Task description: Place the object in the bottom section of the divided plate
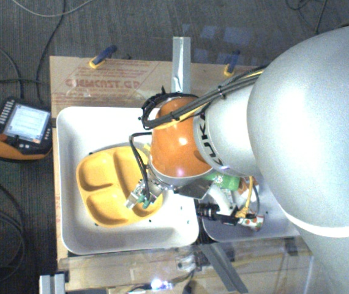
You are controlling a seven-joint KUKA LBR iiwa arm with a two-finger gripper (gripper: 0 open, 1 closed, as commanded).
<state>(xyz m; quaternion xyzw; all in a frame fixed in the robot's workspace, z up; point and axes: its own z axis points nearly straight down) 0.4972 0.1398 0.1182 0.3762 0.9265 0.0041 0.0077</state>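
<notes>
Nearest the lens, grey arm [297,133]: smooth, rounded, matte casing, reaching in from the right, with glossy orange band [174,143] above the wrist. Below the band, claw [139,199], low over the right end of the bottom section [107,210] of the plate [95,170], close to the rim there. Cannot tell how far open the claw stands, nor whether it has hold of anything. Cannot tell where the object lies either; wrist hides the spot under the claw. Plate yellow, hard-looking plastic, rounded outline, three shallow wells parted by low ridges, sitting in the left bin [70,139], itself white, smooth, with rounded corners and a low wall. Under both bins, tabletop sheet [101,84], brown and dull like cardboard. Likely trouble from here, as a judgement: a release this near the rim may drop the object onto the edge or over it, into the bin instead of the well. May also land across a ridge and tip into the wrong well. Slick plate on slick bin looks ready to slide if the claw presses or drags on it. Dark cable [136,158] looping beside the wrist could catch on the plate's edge.
</notes>
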